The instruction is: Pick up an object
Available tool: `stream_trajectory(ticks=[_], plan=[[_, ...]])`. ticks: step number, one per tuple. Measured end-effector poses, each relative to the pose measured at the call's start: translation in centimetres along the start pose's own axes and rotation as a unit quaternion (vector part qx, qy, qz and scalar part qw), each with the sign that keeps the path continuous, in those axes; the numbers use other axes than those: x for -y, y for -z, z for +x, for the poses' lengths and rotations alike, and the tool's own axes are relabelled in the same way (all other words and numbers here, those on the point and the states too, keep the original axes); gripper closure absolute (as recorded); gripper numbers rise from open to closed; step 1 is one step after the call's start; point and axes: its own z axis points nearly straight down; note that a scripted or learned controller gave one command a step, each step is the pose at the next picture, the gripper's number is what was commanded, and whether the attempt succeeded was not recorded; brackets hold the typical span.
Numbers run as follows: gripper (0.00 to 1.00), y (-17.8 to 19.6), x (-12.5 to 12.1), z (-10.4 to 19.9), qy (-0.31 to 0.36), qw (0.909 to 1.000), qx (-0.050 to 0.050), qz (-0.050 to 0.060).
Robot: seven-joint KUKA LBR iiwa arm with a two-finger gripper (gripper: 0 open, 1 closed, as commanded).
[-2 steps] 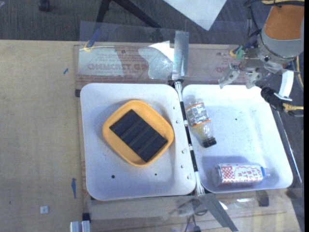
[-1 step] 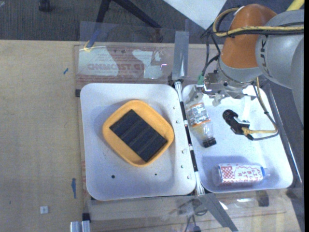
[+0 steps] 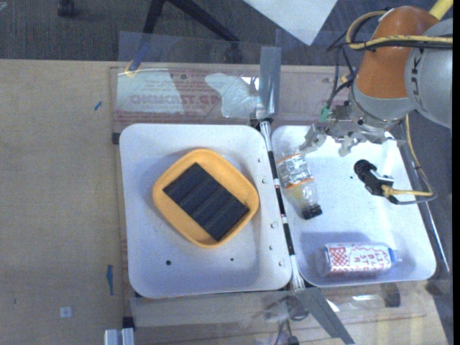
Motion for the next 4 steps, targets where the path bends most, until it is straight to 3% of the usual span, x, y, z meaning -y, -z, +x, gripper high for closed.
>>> stream_trajectory(ticks=[1,2,3,4], plan=[[0.00,-4.8,2.0,-0.7,0.065,0.9977,0.000,-0.018],[0.00,-9.6,7.9,-2.1,0.101,0.9948,0.000,-0.003],[1.00,-8.6,7.8,-2.2,0.100,0.9950,0.000,-0.005],[1.00,1.1,0.3,0.6,0.163,0.9866,0.000,0.001]])
